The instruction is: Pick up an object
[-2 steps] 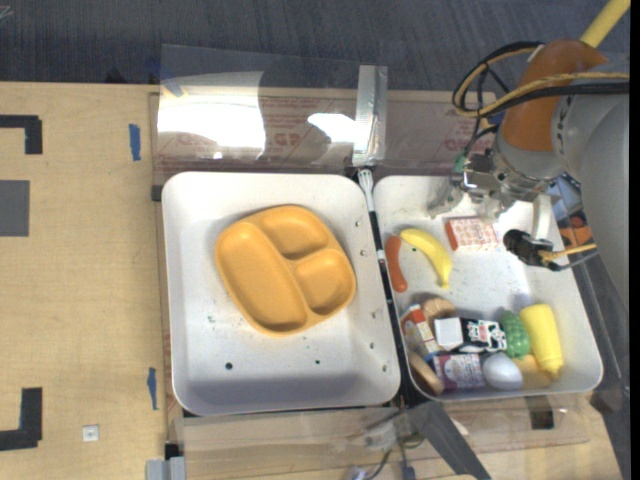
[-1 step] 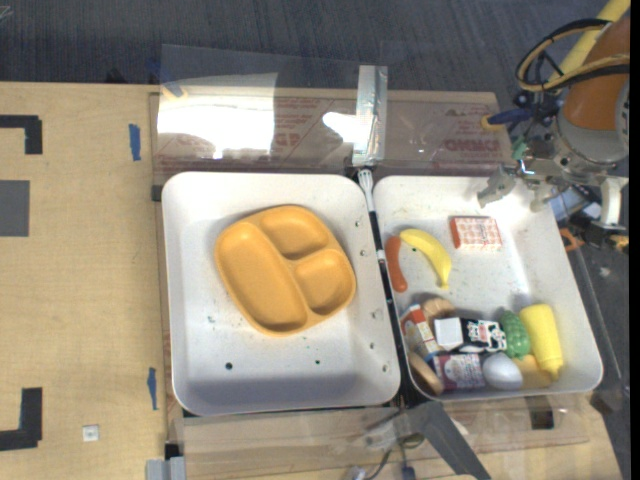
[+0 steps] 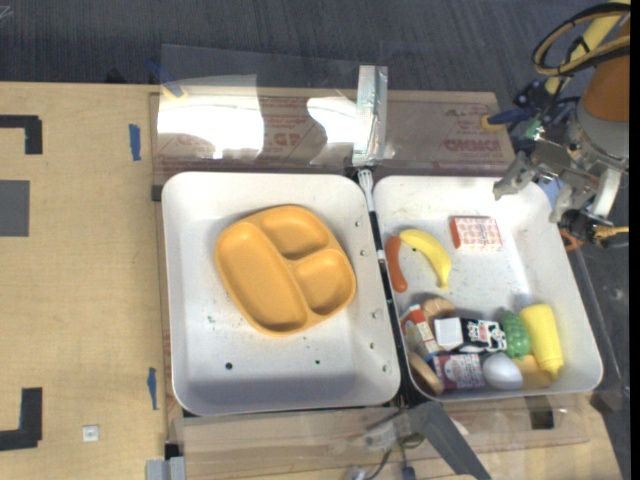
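One banana (image 3: 425, 253) (one orange plate (image 3: 286, 266))

Arm enters at upper right, orange band visible; gripper (image 3: 556, 180) hangs below the wrist, nothing between fingers.

Dark grey carpet floor (image 3: 300, 8) behind wood bench (image 3: 75, 268) w/ black tape marks (image 3: 25, 133).

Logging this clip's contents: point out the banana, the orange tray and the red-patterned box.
banana (image 3: 426, 254), camera view, middle of its curved body.
orange tray (image 3: 285, 267), camera view, ridge between its compartments.
red-patterned box (image 3: 476, 232), camera view, centre of its top face.
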